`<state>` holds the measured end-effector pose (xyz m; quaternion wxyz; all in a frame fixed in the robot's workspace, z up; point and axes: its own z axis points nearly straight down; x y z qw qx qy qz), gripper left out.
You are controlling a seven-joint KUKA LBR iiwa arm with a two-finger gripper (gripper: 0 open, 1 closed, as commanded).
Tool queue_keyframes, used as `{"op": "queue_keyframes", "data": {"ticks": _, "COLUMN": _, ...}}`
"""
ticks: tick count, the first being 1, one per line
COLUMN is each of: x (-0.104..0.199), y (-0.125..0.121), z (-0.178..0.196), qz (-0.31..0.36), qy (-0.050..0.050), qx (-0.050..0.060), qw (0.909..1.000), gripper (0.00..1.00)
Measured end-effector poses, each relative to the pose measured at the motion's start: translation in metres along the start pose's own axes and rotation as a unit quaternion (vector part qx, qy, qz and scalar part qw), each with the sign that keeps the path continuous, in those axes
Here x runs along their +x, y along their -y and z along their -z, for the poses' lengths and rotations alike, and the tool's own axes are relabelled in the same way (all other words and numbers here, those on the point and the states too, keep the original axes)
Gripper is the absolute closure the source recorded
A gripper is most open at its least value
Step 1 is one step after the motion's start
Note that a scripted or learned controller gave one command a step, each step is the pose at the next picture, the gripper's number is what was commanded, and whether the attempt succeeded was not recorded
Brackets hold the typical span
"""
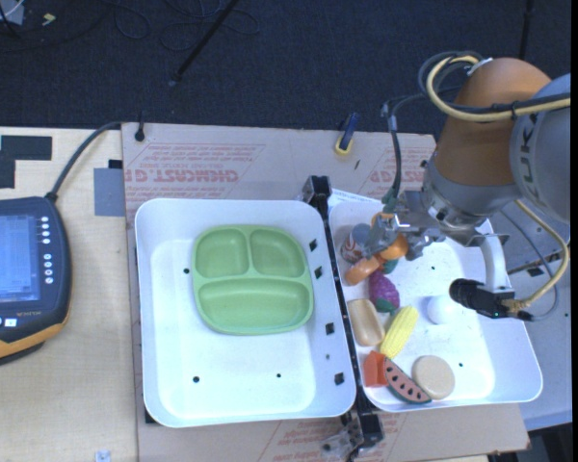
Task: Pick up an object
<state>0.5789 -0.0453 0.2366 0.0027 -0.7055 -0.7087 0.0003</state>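
Over the right bin, the gripper hangs low among the toy food at the far end, close to an orange carrot-like piece. Whether its fingers are spread or closed on anything, I cannot tell; the wrist hides them. The pick looks not yet secured. Corn, a watermelon slice and a purple piece lie nearby. The left bin holds 1 green divided plate. Cardboard lines the bench; a tablet-like pendant sits left.
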Motion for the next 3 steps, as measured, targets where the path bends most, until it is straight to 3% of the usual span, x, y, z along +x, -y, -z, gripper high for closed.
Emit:
{"op": "queue_keyframes", "data": {"ticks": 2, "x": 0.104, "y": 0.041, "z": -0.001, "qz": 0.0, "qy": 0.001, "qx": 0.001, "qw": 1.0, "gripper": 1.0}}
{"op": "queue_keyframes", "data": {"ticks": 3, "x": 0.106, "y": 0.043, "z": -0.021, "qz": -0.003, "qy": 0.002, "qx": 0.002, "qw": 1.0, "gripper": 1.0}}
